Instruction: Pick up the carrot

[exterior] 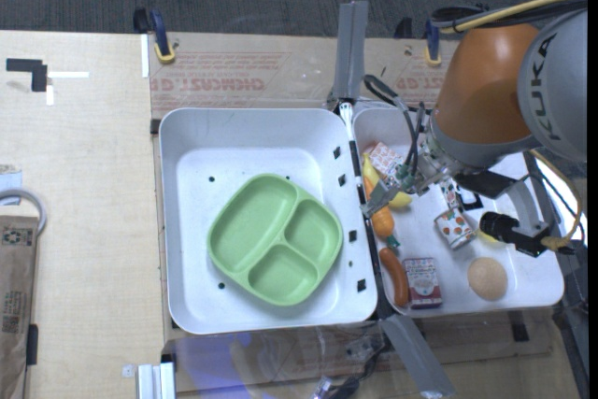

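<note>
The carrot (395,276), a long orange-red piece with a small green top, lies along the left wall of the right bin (523,294), near its front. My gripper (414,178) hangs below the grey and orange wrist over the back left of that bin, above a yellow banana-like piece (377,185). It is well behind the carrot and apart from it. The wrist hides much of the gripper.
A green three-part plate (275,238) lies in the left bin (187,201). The right bin also holds a round orange piece (381,221), a red box (422,283), a tan roll (487,278), a small strawberry-print carton (454,227) and a pale packet (383,154).
</note>
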You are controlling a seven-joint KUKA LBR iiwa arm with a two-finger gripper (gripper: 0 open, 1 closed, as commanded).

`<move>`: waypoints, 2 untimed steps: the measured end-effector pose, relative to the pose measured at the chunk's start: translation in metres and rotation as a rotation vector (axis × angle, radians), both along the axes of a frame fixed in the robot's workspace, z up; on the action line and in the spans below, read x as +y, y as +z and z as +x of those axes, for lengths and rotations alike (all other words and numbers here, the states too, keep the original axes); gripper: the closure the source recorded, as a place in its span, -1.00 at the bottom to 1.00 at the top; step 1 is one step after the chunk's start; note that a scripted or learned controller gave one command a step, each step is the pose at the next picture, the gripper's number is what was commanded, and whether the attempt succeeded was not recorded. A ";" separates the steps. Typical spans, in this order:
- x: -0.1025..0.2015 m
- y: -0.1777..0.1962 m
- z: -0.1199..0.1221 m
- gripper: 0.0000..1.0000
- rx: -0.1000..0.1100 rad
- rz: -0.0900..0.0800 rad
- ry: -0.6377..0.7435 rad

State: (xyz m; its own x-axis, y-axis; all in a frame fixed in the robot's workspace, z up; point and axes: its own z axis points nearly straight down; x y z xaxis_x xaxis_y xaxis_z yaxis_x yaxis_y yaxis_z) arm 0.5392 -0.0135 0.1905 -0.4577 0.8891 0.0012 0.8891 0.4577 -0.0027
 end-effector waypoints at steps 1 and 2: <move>0.000 0.000 0.000 -1.00 0.000 0.000 0.000; -0.035 0.001 0.008 -1.00 -0.003 0.000 0.254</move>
State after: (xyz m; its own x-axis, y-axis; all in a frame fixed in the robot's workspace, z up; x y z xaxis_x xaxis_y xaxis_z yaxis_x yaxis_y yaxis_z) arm 0.5476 -0.0489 0.1912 -0.6663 0.7457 -0.0003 0.7457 0.6663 0.0000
